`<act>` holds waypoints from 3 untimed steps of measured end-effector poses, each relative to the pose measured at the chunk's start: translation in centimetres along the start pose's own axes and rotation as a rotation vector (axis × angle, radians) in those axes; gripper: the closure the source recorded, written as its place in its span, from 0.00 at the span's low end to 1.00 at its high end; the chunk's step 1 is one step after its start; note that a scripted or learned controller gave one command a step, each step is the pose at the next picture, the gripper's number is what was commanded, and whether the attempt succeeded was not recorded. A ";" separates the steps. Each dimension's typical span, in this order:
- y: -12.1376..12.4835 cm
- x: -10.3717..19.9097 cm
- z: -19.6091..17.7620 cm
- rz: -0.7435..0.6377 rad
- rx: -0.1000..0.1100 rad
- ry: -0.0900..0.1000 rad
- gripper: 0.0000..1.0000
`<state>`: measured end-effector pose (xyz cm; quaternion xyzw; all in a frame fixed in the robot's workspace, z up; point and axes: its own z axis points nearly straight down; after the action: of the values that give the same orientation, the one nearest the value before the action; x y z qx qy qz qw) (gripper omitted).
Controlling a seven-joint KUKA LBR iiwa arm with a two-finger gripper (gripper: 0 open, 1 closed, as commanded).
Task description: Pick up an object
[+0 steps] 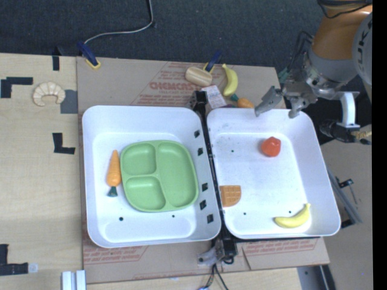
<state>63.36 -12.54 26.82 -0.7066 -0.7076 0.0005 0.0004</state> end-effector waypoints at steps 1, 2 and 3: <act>-4.9 -6.9 8.3 0.002 0.002 -0.001 0.00; -0.5 -5.0 18.1 -0.001 -0.006 -0.002 0.00; 0.9 -3.3 18.2 -0.001 -0.005 -0.002 0.00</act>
<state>64.25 -15.80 8.65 -0.7064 -0.7078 -0.0007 -0.0022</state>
